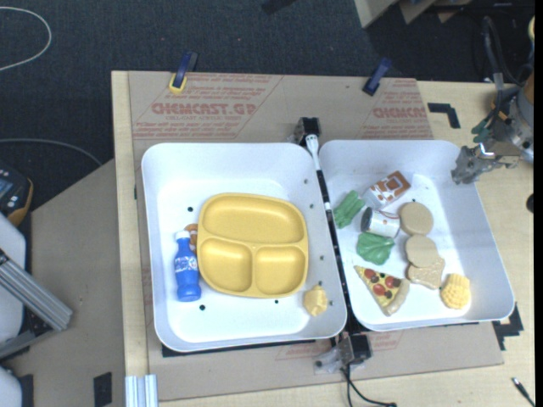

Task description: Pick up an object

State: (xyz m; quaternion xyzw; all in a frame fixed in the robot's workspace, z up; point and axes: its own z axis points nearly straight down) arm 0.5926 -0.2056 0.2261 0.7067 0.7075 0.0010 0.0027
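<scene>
My gripper [469, 165] hangs at the far right rim of the right bin [496, 253], apart from every object and with nothing seen in it. In that bin lie a brown and white box [390, 187], a small can [380, 222], two green pieces [348, 209] [374, 247], round biscuits [416, 219], a pizza slice [383, 285] and a yellow corn cob [456, 292]. The left bin [161, 185] holds a yellow divided plate [253, 244], a blue bottle [187, 268] and a small yellow lump [316, 300].
The bins sit side by side on a cardboard sheet [254, 104] held by blue clips [180, 73]. A black bracket [307, 130] stands at the back between the bins. Cables [356, 371] trail off the front edge.
</scene>
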